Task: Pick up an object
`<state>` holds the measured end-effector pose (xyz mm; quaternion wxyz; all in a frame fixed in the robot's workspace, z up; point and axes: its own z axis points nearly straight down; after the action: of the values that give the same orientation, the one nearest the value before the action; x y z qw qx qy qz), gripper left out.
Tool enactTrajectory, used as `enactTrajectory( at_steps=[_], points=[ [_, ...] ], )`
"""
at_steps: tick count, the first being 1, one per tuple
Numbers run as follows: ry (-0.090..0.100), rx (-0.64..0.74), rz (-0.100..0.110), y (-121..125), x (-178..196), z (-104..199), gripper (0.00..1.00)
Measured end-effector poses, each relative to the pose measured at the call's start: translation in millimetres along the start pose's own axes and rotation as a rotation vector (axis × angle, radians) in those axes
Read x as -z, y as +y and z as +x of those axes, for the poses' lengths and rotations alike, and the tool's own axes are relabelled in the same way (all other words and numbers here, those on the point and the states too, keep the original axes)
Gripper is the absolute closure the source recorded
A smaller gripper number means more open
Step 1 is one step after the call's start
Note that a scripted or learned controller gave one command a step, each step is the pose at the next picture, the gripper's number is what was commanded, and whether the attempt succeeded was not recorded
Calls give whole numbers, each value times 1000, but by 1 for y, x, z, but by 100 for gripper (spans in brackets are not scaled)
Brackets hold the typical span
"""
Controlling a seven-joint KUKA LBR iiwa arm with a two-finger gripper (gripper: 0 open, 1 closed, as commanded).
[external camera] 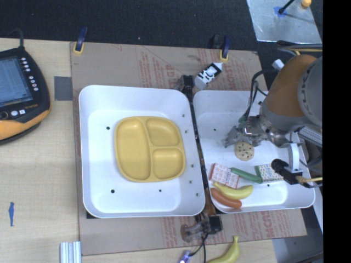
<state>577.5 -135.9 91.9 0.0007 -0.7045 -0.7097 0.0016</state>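
Cookie (244,150) looks light and brittle, so I would grip its edges gently; gripper (237,138) state unclear.

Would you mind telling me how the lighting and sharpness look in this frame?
Camera view: even, soft lighting; the left bin shows a bright sheen beside the yellow tray; small items near the pincer, such as the cookie, look slightly soft; the arm throws faint shadow.

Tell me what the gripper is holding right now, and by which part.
Cannot be told. The gripper sits right above the round speckled cookie in the right white bin, but no grasp shows.
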Motion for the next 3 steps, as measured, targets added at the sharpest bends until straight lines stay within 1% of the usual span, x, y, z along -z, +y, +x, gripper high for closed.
enactTrajectory(
  at_steps=[1,2,3],
  points=[
    [1,-2,3,-20,0,-18,0],
    [-1,-2,0,-19,12,-20,100],
    [-1,-1,0,-19,12,-20,0]
  ],
)
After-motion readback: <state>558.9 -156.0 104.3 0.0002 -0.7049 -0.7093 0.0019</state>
